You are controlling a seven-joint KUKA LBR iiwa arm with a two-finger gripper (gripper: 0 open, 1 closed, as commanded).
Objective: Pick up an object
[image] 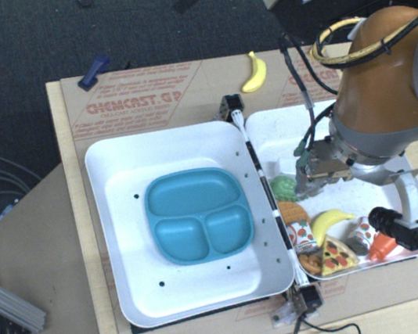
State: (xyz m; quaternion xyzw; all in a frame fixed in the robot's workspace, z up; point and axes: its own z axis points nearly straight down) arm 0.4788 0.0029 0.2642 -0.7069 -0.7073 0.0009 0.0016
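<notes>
Orange-banded arm (386, 85) bent over right bin (296, 120), gripper (310, 177) beside green object (283, 187).

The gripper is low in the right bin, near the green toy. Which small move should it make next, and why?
Probably a short descent onto the green toy. The gripper sits just right of it in the right bin, and nothing shows between its fingers. The banana and pizza slice lie farther toward the bin's near edge, so the green toy looks like the closest thing to grasp.
</notes>
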